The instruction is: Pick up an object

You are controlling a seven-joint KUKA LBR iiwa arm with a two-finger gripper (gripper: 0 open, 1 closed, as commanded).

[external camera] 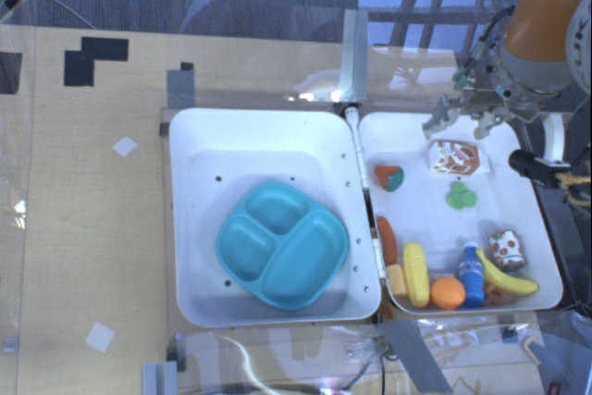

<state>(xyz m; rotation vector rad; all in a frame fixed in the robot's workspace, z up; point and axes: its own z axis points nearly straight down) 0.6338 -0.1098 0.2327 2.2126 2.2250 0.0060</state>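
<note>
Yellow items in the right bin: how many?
2. The corn cob stands near the front edge, left of the orange; the banana lies at the front right. Crowded items there may hide more.

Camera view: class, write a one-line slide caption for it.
Gripper hovers open over toy food in the right bin; a blue plate sits in the left bin.
</note>
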